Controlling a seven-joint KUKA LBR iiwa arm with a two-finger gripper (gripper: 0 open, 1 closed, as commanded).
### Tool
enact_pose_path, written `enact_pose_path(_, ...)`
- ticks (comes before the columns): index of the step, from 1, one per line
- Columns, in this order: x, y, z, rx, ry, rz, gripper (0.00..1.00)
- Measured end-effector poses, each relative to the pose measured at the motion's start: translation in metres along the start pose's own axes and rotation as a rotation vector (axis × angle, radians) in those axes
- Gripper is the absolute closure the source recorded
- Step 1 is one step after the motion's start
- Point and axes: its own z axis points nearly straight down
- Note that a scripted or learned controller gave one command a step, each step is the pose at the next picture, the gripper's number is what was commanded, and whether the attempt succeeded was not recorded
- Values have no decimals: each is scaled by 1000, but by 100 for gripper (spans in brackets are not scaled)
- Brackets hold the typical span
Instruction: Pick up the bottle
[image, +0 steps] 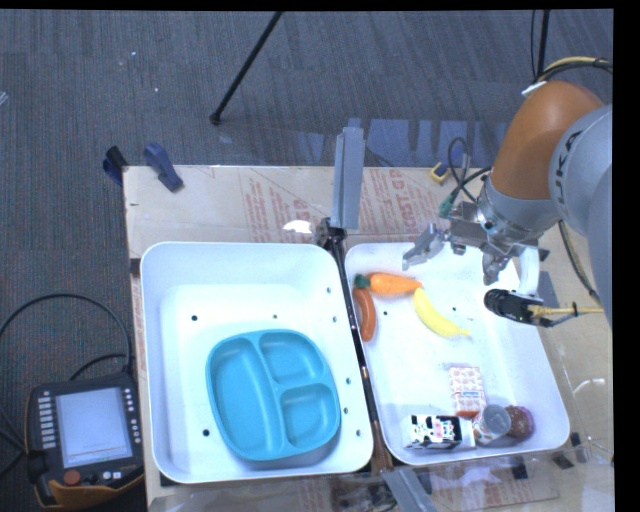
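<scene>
Evidently the gripper (462, 247) hangs over the right bin's (548, 372) far edge, fingers spread wide and holding nothing — well apart from what looks like the bottle (492, 424), lying at the near edge beside a small carton (436, 431) — awkwardly crowded for a grasp.

A blue divided plate (273, 396) lies in the left bin (165, 270). The right bin (540, 375) holds a carrot (392, 284), a banana (434, 312), what may be a sausage (366, 314), and a small carton (437, 431). A handheld controller (88, 435) sits on the floor.
</scene>
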Motion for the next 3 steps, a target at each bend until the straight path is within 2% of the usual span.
enact_pose_path(1, -32, 11, -99, 0, -1, 486, 0)
enact_pose_path(2, -72, 17, -184, 0, -1, 195, 0)
enact_pose_path(3, -81, 23, -80, 2, -1, 245, 0)
